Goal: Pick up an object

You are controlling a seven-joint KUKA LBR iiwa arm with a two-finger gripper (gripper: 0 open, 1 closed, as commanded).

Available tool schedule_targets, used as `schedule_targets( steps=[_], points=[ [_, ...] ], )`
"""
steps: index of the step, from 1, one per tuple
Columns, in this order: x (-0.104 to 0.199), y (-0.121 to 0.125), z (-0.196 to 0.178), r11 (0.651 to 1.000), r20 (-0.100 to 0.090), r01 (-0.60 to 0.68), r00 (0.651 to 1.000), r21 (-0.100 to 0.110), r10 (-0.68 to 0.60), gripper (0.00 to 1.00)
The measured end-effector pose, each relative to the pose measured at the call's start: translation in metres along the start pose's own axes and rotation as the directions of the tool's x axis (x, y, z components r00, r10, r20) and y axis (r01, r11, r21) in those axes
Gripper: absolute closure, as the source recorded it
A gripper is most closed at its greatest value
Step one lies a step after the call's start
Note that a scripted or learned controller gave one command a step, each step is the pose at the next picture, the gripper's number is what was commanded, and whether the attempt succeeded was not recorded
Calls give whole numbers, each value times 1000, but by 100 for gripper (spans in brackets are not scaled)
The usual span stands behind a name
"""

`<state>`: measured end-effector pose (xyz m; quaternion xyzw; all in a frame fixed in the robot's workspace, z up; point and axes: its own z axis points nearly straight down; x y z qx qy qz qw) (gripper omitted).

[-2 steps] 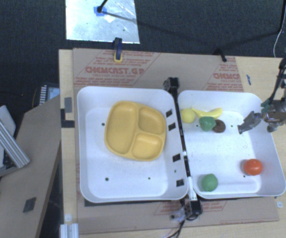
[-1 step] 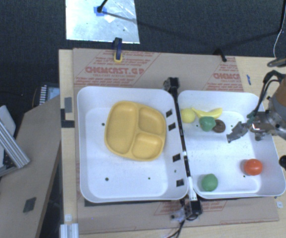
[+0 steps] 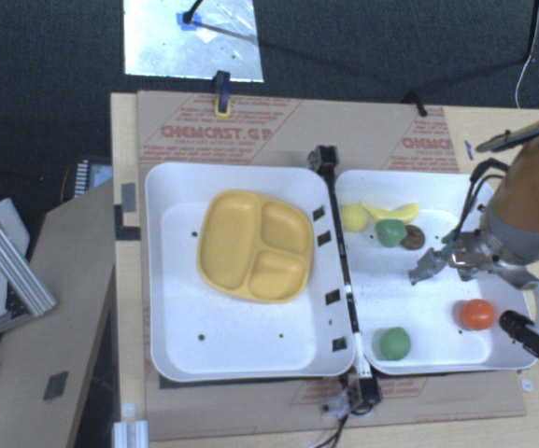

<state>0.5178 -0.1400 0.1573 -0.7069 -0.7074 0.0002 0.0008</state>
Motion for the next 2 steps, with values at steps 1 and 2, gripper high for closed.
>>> schedule_targets(
  steps=[1, 2],
  points=[
    [6, -5, 44, 1000, -1, 0, 1000, 1, 0, 0],
    [5, -3, 32, 1000, 2, -1, 1000, -4, 1, 100]
  ],
)
